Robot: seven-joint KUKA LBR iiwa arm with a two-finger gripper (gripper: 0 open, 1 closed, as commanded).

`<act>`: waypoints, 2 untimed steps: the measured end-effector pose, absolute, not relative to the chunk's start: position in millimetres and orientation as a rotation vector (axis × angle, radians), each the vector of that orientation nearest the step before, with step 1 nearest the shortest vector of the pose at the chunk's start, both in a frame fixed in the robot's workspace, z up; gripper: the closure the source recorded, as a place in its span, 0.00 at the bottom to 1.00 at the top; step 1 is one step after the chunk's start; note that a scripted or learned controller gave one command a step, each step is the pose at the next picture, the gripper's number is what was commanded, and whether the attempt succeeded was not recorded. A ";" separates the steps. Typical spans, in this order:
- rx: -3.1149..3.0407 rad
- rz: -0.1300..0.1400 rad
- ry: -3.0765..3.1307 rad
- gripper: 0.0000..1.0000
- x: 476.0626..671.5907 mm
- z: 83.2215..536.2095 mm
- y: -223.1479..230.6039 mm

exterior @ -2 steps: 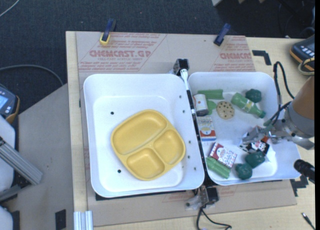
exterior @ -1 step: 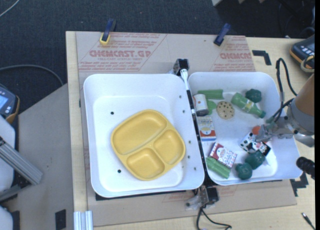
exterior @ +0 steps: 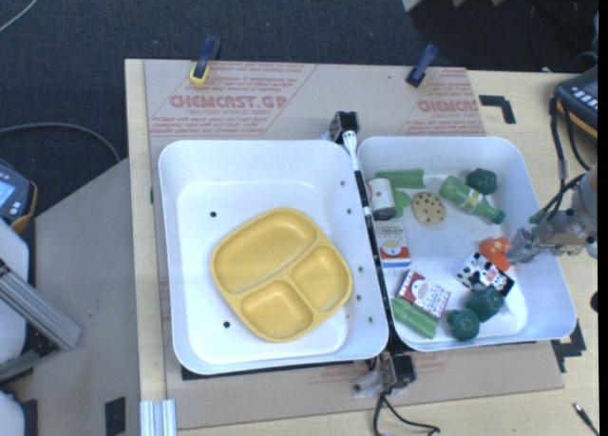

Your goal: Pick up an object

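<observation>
I see the arm entering from 3 o'clock, its gripper (exterior: 528, 242) low over the right bin (exterior: 532, 163) at that bin's 3 o'clock rim. I cannot tell its opening state. An orange object (exterior: 494, 250) lies just beside the tip, at its 9 o'clock, with a black-and-white toy (exterior: 483, 274) at 7 o'clock.
</observation>
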State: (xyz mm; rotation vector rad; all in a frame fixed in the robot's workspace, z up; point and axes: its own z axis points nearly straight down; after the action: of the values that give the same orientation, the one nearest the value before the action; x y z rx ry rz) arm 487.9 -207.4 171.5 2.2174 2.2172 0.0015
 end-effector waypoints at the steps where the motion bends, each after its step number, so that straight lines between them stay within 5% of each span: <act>1: 2.215 0.004 2.217 1.00 489.3 225.0 -207.9; 2: 2.212 0.004 2.225 1.00 515.5 234.8 -156.8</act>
State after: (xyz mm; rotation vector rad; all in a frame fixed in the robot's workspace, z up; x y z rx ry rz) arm 515.5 -156.8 234.8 2.2119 2.2253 0.0039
